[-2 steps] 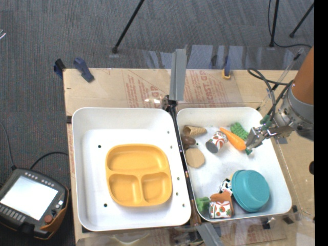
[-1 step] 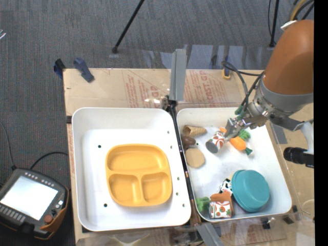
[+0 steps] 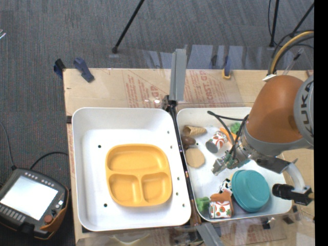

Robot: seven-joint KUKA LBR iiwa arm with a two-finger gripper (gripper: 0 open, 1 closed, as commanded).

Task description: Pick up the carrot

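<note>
In the right bin [image 3: 205, 114], a thin orange carrot [image 3: 232, 136] with a green top [image 3: 236, 128] lies near the back. The arm's orange band [image 3: 277, 109] covers most of it. My gripper [image 3: 224, 165] hangs low over the middle of this bin, just in front of the carrot and slightly to its left. Nothing shows between its tips. A red-and-white can [image 3: 217, 141] lies tipped right beside the carrot's lower end.
Also in the right bin are a tan cone [image 3: 195, 130], a brown piece [image 3: 188, 141], a round tan biscuit [image 3: 195, 158], a teal bowl [image 3: 250, 190], a small printed carton [image 3: 221, 208] and a green piece [image 3: 203, 204]. A yellow divided plate [image 3: 138, 174] sits in the left bin [image 3: 87, 137].
</note>
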